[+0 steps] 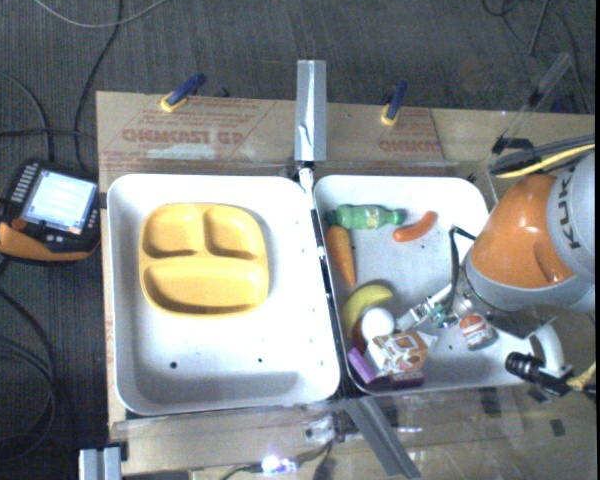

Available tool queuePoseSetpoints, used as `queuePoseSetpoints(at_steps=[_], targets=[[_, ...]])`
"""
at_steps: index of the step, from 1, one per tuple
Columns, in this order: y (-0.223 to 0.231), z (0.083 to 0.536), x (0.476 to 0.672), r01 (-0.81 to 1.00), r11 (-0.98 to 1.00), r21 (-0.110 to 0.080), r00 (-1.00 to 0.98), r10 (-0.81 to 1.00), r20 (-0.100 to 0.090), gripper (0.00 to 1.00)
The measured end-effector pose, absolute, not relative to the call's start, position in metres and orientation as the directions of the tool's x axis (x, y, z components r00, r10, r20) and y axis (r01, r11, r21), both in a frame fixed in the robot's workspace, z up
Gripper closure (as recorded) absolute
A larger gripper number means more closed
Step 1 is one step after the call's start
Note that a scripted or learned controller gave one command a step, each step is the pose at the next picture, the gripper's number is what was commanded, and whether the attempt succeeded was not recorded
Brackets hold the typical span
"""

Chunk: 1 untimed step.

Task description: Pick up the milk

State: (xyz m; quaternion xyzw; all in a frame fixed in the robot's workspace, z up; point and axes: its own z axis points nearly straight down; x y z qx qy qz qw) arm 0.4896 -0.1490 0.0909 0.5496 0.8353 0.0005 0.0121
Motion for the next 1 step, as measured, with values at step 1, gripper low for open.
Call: queuePoseSetpoints(at_steps=[1], targets=[[-0.1073, 0.1213, 0.5496, 0.959, 0.282, -0.003, -0.282, 0.959, 0.0, 0.0]])
